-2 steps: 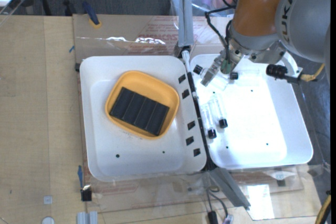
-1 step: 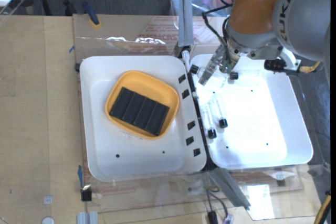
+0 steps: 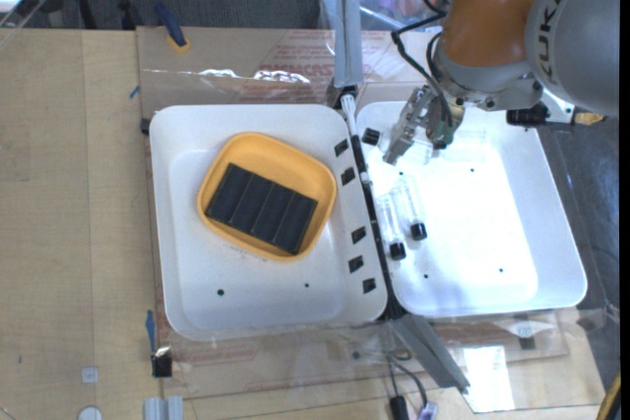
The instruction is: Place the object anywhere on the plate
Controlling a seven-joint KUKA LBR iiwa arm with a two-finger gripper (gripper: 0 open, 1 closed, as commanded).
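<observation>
We take the task's object to be the clear, tube-like item (image 3: pixel 402 211) with black caps lying in the right bin (image 3: pixel 512 261), near that bin's left wall; it is transparent and hard to make out in detail. It rests on the bin floor, apart from the gripper (image 3: pixel 413 135), which hangs above the upper left part of the same bin. We cannot tell how its jaws stand, and we see nothing between them.

In the left bin (image 3: pixel 187 300) sits the yellow plate (image 3: pixel 221 167), tilted a little, with a dark ribbed rectangular slab (image 3: pixel 262 207) lying on it. A row of small black clips (image 3: pixel 354 211) runs down the seam between the two bins.

On the grey arm (image 3: pixel 581 25) we read "KUKA" in black letters, partly cut off. Pale reddish print shows on the film (image 3: pixel 285 74) behind the bins, too faint to read.
</observation>
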